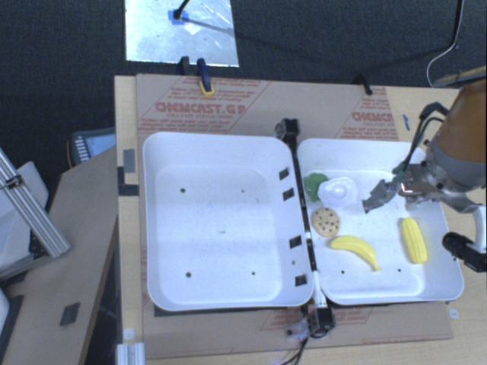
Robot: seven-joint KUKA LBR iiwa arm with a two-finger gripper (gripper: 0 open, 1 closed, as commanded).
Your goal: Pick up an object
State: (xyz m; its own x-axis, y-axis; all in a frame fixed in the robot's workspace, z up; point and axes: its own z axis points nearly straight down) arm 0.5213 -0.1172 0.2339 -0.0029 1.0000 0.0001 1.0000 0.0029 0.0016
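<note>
Camera view looks down on two white bins standing side by side on a bench. The arm comes in from the right, and its gripper hangs above the right bin, near the upper middle of it. The fingers are dark and small here, so I cannot tell how far they are open, and I see nothing between them. In the right bin lie a banana near the front, a corn cob to the right of it, a round cookie close to the divider, a white object just left of the gripper, and a green object touching the white one. The left bin shows bare white floor.
</note>
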